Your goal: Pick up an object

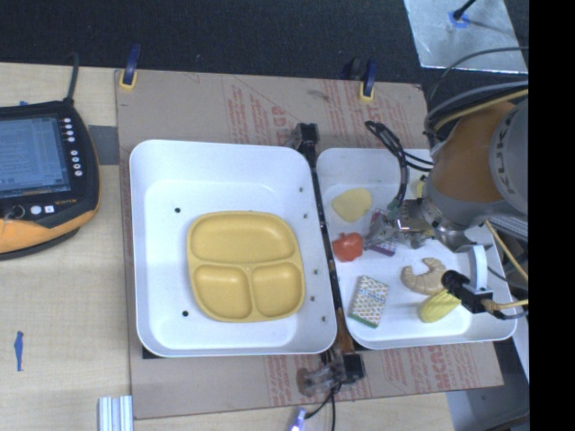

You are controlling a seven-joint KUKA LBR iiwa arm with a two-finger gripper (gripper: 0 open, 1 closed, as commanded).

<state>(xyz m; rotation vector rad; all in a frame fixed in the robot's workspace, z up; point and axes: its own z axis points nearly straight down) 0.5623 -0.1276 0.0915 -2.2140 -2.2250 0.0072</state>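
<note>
The right bin [409, 329] holds several small items: a pale yellow piece [351, 204], a red round object [348, 246], a purple piece [382, 249], a patterned green-and-white packet [369, 300], a tan curved piece [425, 276] and a yellow object [439, 307]. My gripper [384, 230] reaches in from the right, low over the bin, just right of the red object and above the purple piece. Its fingers are too small and cluttered to read. Nothing is seen held.
The left bin [162, 312] carries a yellow three-compartment tray [244, 264]. A tablet-like controller [40, 173] lies on the bench at far left. Cables [395, 151] loop over the right bin's far edge. The arm's body [476, 164] overhangs the right bin's right side.
</note>
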